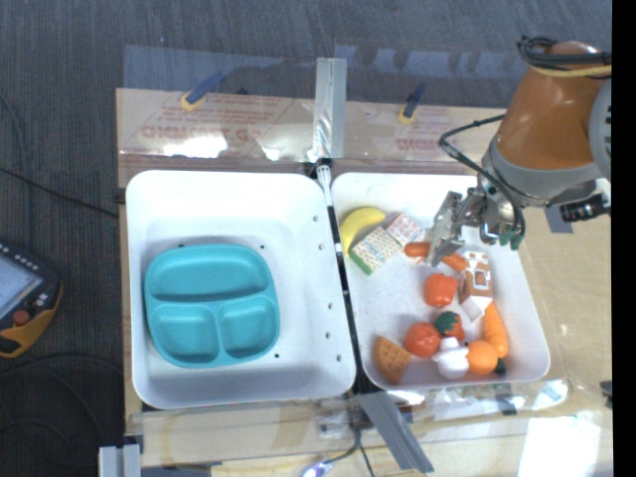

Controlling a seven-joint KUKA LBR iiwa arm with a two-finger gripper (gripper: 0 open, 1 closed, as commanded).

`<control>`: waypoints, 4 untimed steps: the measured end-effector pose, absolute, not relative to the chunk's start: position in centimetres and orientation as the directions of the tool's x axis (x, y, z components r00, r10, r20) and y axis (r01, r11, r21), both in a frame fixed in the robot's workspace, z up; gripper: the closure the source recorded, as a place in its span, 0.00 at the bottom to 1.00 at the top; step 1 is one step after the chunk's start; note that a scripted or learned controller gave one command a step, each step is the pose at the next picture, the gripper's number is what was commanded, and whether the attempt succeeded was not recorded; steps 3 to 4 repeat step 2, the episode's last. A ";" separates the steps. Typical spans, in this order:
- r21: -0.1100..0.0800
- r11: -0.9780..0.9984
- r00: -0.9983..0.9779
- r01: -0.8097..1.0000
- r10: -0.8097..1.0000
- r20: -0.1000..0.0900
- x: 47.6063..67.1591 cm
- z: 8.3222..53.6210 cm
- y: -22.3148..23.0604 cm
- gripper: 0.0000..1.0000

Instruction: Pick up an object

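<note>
My gripper (440, 238) hangs low over the upper middle of the right bin (532, 311), reaching in from the right under the orange-banded wrist. A small orange piece (416, 250) lies right at its tip; whether they touch cannot be told. Just left of it sit a pink-and-white box (402, 229), a yellow-green box (373, 250) and a banana (358, 223). Below the gripper lie an orange-red tomato (439, 289) and a white-and-brown carton (478, 274).
Lower in the right bin are a red tomato (422, 339), a waffle wedge (391, 358), a white piece (452, 362), an orange (482, 356) and a carrot (495, 324). The left bin (159, 192) holds a teal divided plate (211, 301). A divider wall (338, 266) separates the bins.
</note>
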State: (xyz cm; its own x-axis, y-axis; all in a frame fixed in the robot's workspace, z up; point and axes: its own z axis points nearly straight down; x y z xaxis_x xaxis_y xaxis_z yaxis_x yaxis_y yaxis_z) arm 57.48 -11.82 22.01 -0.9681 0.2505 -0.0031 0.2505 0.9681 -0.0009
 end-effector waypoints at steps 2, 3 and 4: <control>-0.001 0.835 -0.835 0.551 0.551 -0.003 57.6 21.5 -11.0 1.00; -0.001 0.835 -0.835 0.551 0.551 -0.003 57.6 21.5 -11.0 1.00; -0.001 0.835 -0.835 0.551 0.551 -0.003 57.6 21.5 -11.0 1.00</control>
